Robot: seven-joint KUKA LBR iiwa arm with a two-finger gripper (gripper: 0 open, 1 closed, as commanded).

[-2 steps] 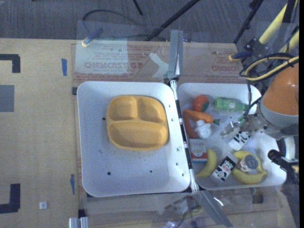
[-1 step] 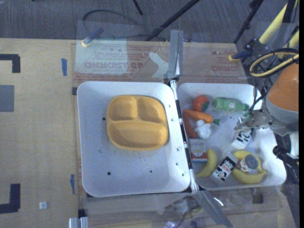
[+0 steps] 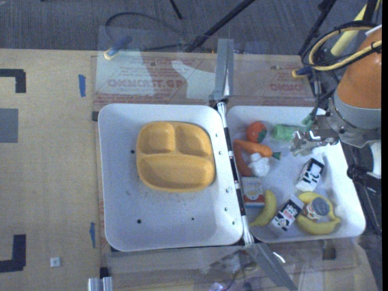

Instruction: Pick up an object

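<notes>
Bench: two shallow white bins, yellow divided plastic tray left | my gripper over right bin | fingers: cannot tell | targets: pale green toy beside me, orange carrot near | risk: crowded toys, pinch could slip off.

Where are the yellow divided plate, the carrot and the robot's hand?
Yellow divided plate (image 3: 176, 155): camera view, on the ridge between its compartments.
Carrot (image 3: 253, 148): camera view, middle of its orange body.
Hand (image 3: 310, 139): camera view, on the metal fingers above the right bin.
</notes>
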